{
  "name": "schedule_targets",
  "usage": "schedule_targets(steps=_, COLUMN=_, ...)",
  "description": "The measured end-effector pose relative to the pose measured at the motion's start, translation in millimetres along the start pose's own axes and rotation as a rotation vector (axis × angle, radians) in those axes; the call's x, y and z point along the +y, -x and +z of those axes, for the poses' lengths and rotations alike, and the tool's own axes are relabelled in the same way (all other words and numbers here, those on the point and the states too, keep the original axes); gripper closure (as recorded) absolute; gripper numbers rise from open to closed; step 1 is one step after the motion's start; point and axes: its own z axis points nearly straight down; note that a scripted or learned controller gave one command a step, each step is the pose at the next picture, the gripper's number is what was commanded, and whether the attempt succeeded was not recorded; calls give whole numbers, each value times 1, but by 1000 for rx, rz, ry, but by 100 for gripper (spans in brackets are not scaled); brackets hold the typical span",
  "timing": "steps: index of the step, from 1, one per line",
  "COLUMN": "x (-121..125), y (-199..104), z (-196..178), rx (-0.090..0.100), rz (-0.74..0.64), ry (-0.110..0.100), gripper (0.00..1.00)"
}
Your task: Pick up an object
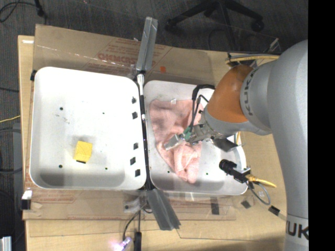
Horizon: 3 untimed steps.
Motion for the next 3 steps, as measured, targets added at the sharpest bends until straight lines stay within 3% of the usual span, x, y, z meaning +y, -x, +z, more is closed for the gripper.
schedule_targets(steps=1, x=0, y=1, z=-10, rx=-1, rz=-4, ry=-1, gripper=100)
schedule_targets(steps=2, x=102, y=-8, z=1, rx=1, rz=310, ry=-2, gripper=100)
schedule_targets(steps=3, x=104, y=19, z=0, rx=1, rz=344, ry=-2, gripper=100)
